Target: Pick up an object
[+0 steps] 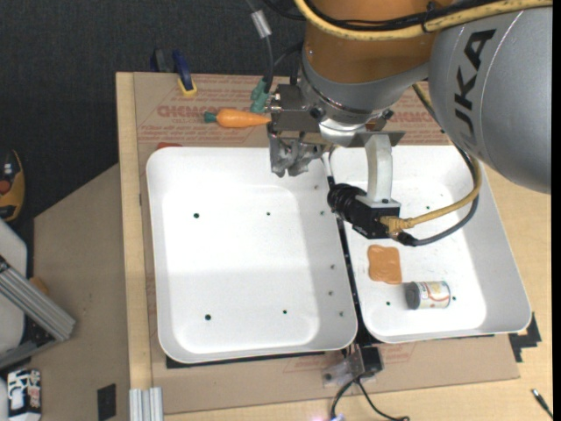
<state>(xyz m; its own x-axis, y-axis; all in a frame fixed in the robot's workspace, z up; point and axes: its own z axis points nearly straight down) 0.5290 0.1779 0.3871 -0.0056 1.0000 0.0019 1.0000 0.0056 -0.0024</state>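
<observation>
Brown cardboard covers the worktop point(263, 391) under two white bins. We see the tool point(289, 158) over the far edge of the left bin point(175, 235); whether it is apart or together we cannot tell. In the right bin point(491, 279) lie a tan flat piece point(385, 263) and, just beside it, a small can point(429, 295).

Bright overhead light, glare on left bin point(237, 261), sharp focus

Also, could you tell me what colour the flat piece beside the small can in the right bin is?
Orange-brown; the flat piece shows in the camera view.
</observation>
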